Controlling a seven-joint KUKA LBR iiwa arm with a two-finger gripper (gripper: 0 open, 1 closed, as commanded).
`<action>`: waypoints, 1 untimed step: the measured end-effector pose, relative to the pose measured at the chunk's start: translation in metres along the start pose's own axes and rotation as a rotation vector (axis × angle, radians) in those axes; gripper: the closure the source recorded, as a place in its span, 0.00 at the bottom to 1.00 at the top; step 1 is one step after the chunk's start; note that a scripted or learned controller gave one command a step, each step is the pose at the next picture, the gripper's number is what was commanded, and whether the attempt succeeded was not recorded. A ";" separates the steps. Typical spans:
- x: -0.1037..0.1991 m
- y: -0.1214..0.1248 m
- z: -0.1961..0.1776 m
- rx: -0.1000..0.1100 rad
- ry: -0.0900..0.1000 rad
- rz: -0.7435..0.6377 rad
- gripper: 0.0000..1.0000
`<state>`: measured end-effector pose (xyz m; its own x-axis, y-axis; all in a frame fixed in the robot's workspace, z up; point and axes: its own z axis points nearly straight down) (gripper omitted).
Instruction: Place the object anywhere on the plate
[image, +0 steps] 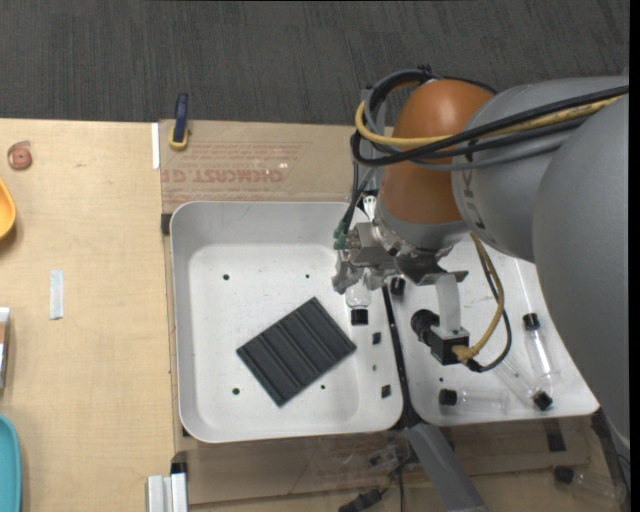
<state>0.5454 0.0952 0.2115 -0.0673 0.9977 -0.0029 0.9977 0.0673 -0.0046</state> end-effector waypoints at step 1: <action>0.026 -0.010 -0.003 0.000 0.000 -0.030 1.00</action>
